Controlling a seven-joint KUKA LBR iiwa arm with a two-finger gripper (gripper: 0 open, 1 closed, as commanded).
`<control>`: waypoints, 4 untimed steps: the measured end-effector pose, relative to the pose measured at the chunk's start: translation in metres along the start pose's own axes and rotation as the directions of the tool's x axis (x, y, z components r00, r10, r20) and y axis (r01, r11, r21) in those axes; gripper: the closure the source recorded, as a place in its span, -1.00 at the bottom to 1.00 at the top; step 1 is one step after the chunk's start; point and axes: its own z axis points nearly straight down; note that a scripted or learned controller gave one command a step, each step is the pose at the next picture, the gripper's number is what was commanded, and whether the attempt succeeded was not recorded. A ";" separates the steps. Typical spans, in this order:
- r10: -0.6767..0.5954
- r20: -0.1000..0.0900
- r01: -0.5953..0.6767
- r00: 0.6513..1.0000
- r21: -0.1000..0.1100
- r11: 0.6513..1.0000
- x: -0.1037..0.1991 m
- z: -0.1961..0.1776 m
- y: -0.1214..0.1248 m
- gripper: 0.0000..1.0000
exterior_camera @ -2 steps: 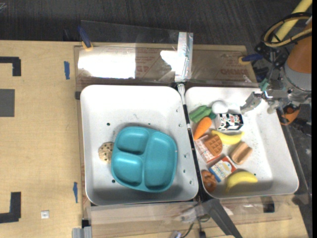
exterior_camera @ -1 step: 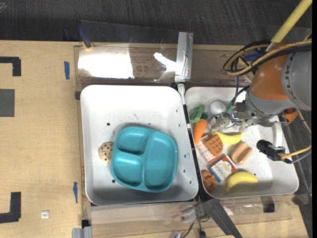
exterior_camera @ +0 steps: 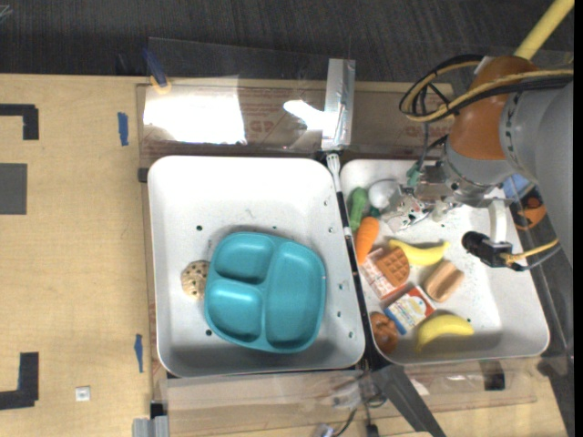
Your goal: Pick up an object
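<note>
My gripper [exterior_camera: 421, 206] hangs low over the back of the right bin [exterior_camera: 515, 321], under the grey arm with its orange band [exterior_camera: 478, 135]. Just in front of it lies a yellow banana [exterior_camera: 417, 251]. To its left are a white object [exterior_camera: 381, 192], a green vegetable [exterior_camera: 357, 203] and an orange carrot [exterior_camera: 366, 238]. Nearer the front lie a waffle [exterior_camera: 392, 267], a tan bun [exterior_camera: 444, 280], a small printed box [exterior_camera: 407, 309], a brown-red piece [exterior_camera: 383, 330] and another yellow fruit [exterior_camera: 444, 329]. I see nothing held in the gripper.
The left bin [exterior_camera: 182, 185] holds a teal divided plate [exterior_camera: 266, 289] with a cookie [exterior_camera: 193, 279] at its left edge. A black cable end [exterior_camera: 483, 244] hangs over the right bin. A metal bracket [exterior_camera: 339, 103] stands behind the bins.
</note>
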 end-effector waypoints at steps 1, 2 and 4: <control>-0.042 -0.001 0.042 0.999 -0.001 0.999 0.017 0.007 -0.051 -1.00; -0.041 0.002 0.041 0.999 -0.010 0.999 0.016 -0.005 -0.049 1.00; -0.154 0.001 0.154 0.988 -0.007 0.988 0.024 0.007 -0.093 -1.00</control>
